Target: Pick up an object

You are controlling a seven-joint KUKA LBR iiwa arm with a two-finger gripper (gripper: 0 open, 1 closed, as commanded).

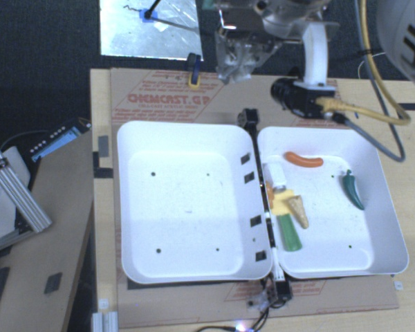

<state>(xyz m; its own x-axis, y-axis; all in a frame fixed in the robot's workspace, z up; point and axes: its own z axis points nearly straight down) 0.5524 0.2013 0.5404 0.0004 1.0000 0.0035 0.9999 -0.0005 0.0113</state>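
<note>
Orange sausage-shaped toy [303, 160] lies alone at far side of right white shallow bin [384, 220], easiest pick. Green pepper-shaped toy [353, 189] sits alone nearer right wall. Avoid clutter against left wall: white tube [276, 176], yellow block [283, 202], tan cone [299, 211], green stick [289, 232], all touching. Grey metal gripper [235, 64] hangs high beyond left white bin [135, 206], carrying nothing; jaw state: cannot tell. Best approach: centre over sausage, align across its short axis, then descend.

White bins [187, 206]; an orange sausage [303, 160], a dark green pepper [353, 189], a green stick [288, 232], a yellow wedge [284, 201], a tan cone [299, 212].
</note>
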